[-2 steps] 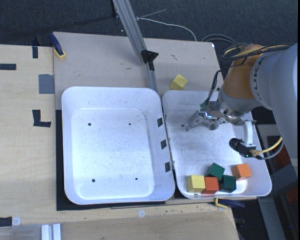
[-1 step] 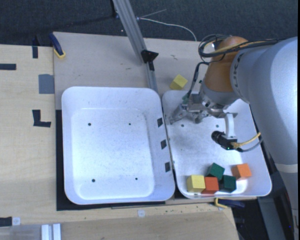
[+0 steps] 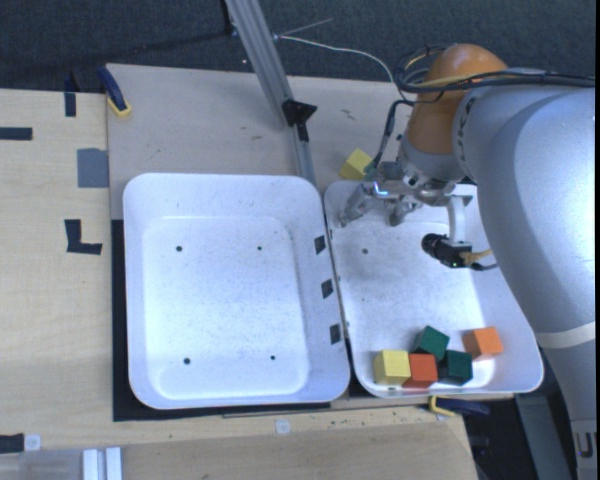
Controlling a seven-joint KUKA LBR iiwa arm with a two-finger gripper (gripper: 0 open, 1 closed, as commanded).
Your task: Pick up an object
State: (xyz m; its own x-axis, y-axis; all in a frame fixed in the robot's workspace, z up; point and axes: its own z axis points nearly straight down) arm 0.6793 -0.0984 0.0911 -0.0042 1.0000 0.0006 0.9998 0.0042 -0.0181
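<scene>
You can see the gripper (image 3: pixel 373 206) at the far end of the right bin (image 3: pixel 400 268). Its fingers are spread apart and hold nothing. A yellow block (image 3: pixel 357 164) sits just past them on the bench. More blocks sit at the near end: yellow (image 3: pixel 391 366), red (image 3: pixel 422 369), two green (image 3: pixel 432 341), and orange (image 3: pixel 483 342).

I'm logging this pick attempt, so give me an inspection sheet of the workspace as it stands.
Surface: two white bins, left bin and right bin, on a bench.
Job's things: yellow, red, two green and orange blocks at the right bin's near edge; yellow block on the bench beyond it.
Clutter: nothing seen.
Grippers: gripper over the right bin's far end.
Cables: white wire to the wrist.
Surroundings: slanted metal rail.
</scene>
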